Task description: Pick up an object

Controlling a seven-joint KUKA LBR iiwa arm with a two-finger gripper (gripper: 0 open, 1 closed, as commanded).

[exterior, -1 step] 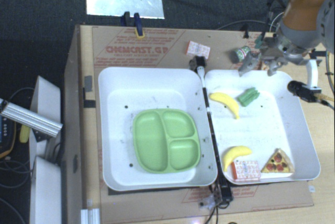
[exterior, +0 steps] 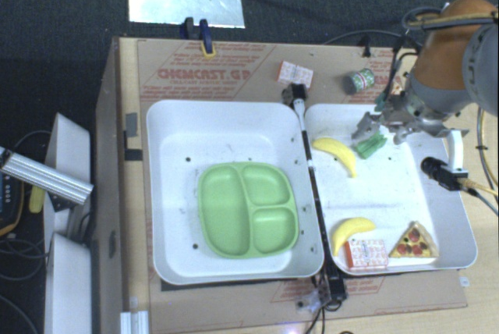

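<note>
My gripper (exterior: 383, 129) hangs over the back of the right bin (exterior: 394, 188), its fingers spread open. A small green block (exterior: 369, 145) lies on the bin floor just under the left fingertip (exterior: 364, 126); I cannot tell whether they touch. Nothing is between the fingers. A yellow banana (exterior: 337, 154) lies left of the block. At the front of this bin are a second banana (exterior: 351, 229), a red and white box (exterior: 366, 252) and a pizza slice toy (exterior: 413, 241).
The left bin (exterior: 179, 126) holds a green divided plate (exterior: 248, 209). Behind the bins, on the cardboard, are a small can (exterior: 361, 79) and a paper card (exterior: 295, 73). The arm's body stands over the right bin's back right corner.
</note>
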